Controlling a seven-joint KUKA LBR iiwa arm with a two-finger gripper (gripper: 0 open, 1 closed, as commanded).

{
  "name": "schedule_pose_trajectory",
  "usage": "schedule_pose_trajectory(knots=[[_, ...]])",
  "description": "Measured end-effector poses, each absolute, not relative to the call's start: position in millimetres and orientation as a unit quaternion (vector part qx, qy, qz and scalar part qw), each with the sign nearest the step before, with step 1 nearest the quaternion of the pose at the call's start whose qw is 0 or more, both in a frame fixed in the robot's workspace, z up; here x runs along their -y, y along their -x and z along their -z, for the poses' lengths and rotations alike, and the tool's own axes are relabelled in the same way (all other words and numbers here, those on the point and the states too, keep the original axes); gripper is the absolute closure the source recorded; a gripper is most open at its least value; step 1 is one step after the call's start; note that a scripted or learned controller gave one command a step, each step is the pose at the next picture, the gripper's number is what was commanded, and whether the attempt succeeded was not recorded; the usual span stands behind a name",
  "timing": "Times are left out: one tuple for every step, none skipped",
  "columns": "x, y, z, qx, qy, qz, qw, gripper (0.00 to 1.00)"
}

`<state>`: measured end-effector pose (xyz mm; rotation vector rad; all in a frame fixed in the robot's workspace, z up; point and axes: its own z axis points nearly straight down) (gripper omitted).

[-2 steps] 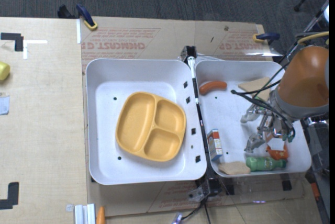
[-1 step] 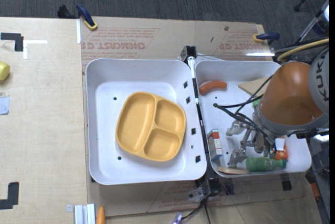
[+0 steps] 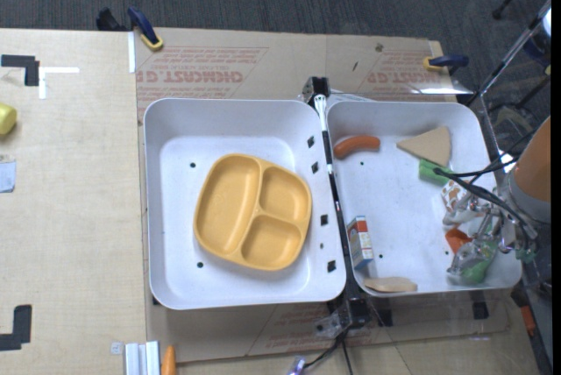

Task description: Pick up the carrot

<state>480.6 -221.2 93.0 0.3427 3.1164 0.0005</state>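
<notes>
Right under the gripper (image 3: 473, 244) lies the carrot (image 3: 456, 238) (light, stiff, probably slick); I can't tell the pincer's state; grab mid-body.

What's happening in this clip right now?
The arm's tool is down at the right side of the right bin, over an orange piece that may be the carrot; a grasp can't be confirmed. A sausage lies near the bin's top, and the yellow divided plate sits in the left bin.
</notes>
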Motion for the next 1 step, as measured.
schedule_pose_trajectory(knots=[[168.9, -481.2, -227.4, -1.0, -0.03, 0.0005, 0.004, 0.0]])
